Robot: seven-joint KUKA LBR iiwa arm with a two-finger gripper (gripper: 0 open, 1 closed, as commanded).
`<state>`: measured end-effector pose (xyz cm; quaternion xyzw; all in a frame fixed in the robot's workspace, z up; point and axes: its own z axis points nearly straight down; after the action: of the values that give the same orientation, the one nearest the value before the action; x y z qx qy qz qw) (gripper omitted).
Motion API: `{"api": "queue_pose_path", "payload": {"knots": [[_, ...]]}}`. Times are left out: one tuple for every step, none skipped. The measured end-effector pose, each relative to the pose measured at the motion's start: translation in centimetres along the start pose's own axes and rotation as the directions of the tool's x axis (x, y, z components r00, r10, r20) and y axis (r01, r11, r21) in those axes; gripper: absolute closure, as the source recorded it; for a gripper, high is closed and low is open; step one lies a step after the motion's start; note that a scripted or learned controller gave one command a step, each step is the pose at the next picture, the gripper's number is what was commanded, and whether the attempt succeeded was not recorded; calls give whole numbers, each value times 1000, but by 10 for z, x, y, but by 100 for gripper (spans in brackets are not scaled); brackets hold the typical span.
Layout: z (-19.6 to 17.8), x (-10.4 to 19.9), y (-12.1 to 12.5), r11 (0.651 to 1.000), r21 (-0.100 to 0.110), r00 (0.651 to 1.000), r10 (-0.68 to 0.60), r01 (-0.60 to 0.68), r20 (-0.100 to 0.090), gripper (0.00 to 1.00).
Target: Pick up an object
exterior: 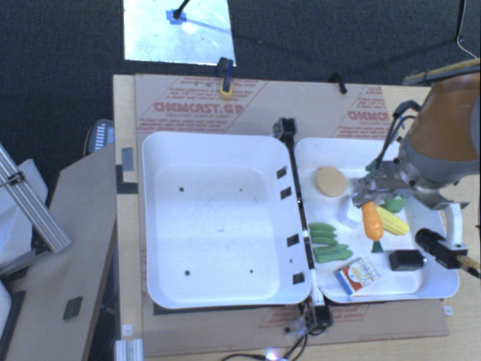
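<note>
My gripper (367, 195) hangs over the right bin (436, 286), near its middle. Directly at its lower end is an orange carrot (372, 220) with a green stub, and whether the two touch is unclear. A yellow corn cob (393, 221) lies against the carrot's right side, and a green piece (395, 204) sits just above the cob. A tan round disc (331, 180) rests to the gripper's left. Two green pea pods (325, 232) (332, 252) lie near the bin's left wall.
A small white, red and blue packet (357, 274) and a black block (406, 259) lie near the right bin's front edge. The left bin (218, 216) adjoins it across a divider with black clips (289, 194). Cardboard (195, 107) underlies both bins.
</note>
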<state>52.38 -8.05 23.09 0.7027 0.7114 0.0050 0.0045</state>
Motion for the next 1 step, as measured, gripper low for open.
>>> {"api": "queue_pose_path", "payload": {"knots": [[42, 31, -11, 1000, 14, 1000, 5, -5, -1, 100]]}}
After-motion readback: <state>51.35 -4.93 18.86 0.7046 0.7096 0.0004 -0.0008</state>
